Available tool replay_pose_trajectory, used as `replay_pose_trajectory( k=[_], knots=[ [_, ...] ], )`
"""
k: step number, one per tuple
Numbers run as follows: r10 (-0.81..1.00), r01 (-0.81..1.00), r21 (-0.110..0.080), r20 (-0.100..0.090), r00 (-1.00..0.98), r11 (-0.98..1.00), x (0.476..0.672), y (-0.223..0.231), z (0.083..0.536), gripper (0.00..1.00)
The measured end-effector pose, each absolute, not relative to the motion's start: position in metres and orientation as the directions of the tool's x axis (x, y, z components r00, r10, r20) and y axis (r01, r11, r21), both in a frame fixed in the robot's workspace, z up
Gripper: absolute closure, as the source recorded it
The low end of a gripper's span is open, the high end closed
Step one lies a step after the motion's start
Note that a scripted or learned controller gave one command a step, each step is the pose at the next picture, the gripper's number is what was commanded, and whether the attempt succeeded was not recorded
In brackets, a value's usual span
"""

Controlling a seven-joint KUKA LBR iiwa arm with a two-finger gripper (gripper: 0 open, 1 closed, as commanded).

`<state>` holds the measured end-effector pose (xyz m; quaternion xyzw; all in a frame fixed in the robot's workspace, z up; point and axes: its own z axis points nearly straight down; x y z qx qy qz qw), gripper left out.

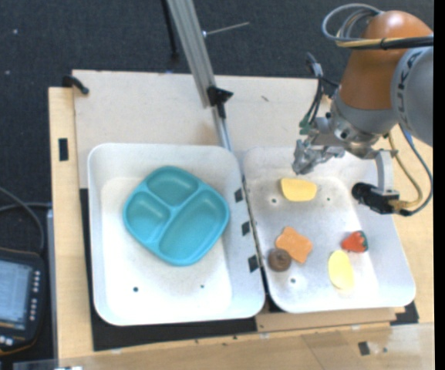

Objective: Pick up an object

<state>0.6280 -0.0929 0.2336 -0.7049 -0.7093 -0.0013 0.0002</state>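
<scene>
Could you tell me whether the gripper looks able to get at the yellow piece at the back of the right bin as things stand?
Probably yes. The gripper hangs just above and behind the yellow piece, which lies alone on the floor of the right bin; the orange piece sits well apart, so nothing seems to block a descent.

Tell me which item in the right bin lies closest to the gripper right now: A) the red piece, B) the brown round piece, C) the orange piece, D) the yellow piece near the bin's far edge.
D: the gripper hangs just above the yellow piece at the far side of the right bin.
</scene>
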Motion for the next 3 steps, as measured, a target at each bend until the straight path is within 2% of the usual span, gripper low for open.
replay_pose_trajectory(
  k=[1, 2, 3],
  knots=[
    [1.000, 1.000, 0.000, 0.001, -0.006, 0.006, 0.613, -0.043, 0.227, 1.00],
    [1.000, 1.000, 0.001, 0.003, -0.007, 0.007, 0.592, 0.002, 0.241, 1.00],
    [1.000, 1.000, -0.001, 0.001, -0.006, 0.006, 0.565, 0.050, 0.232, 1.00]
  ],
)
